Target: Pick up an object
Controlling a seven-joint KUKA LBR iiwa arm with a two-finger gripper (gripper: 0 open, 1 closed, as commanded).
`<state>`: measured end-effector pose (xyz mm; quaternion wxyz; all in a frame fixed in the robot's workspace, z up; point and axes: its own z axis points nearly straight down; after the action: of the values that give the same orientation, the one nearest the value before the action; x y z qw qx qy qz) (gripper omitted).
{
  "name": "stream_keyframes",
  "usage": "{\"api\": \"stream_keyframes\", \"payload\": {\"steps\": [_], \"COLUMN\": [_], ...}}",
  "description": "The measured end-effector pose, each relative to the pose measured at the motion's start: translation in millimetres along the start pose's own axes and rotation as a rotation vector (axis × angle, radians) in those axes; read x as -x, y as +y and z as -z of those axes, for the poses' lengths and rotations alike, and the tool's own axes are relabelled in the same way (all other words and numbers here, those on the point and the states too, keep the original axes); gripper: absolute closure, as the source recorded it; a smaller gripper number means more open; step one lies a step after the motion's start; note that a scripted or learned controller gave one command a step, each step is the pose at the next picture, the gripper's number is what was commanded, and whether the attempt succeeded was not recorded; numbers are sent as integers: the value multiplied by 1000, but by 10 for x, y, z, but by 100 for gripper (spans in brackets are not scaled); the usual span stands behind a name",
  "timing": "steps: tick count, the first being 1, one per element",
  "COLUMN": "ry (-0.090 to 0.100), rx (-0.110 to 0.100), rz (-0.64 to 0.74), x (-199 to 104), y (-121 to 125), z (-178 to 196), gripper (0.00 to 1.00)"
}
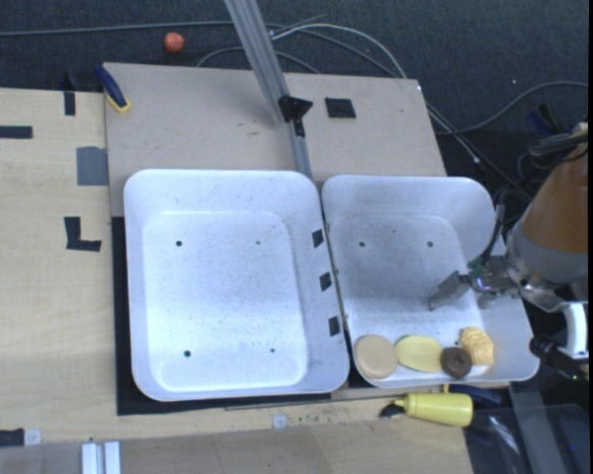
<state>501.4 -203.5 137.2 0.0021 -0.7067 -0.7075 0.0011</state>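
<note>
Several small objects lie along the near edge of the right bin: a tan round disc, a yellow-green oval piece, a dark brown round piece and a yellow ridged piece. My gripper reaches in from the right, low over the right bin's floor. It hangs just above and behind these objects, apart from them, and nothing shows in it. The orange band of the arm is at the right edge.
The left bin sits beside the right one. A yellow tool with a black tip lies on the bench in front of the right bin. A slanted metal pole stands behind the bins. A red ball rests far back.
</note>
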Motion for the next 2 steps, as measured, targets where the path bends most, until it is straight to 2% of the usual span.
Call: {"api": "stream_keyframes", "payload": {"steps": [1, 2], "ry": [-2, -3], "rx": [5, 8], "rz": [0, 0], "x": [-1, 1], "y": [6, 13], "z": [-482, -365], "gripper": [0, 100]}}
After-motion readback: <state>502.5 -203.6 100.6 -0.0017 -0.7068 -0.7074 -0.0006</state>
